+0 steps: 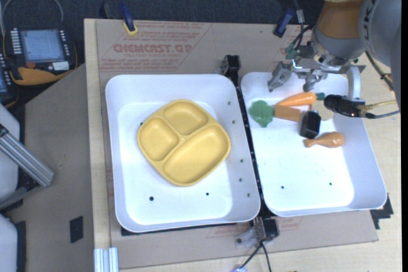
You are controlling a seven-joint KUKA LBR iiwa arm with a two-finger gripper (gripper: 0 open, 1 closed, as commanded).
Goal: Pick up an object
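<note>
Yellow divided plate (184, 142) (three compartments) in left bin (121, 156).

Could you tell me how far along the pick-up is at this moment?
Nothing looks picked yet. The toy carrot, the small black object and the orange drumstick-shaped toy all lie on the floor of the right bin. The gripper sits at that bin's far edge, open, with nothing between its fingers. Left: close on one item and lift it. The yellow divided plate rests in the left bin.
</note>
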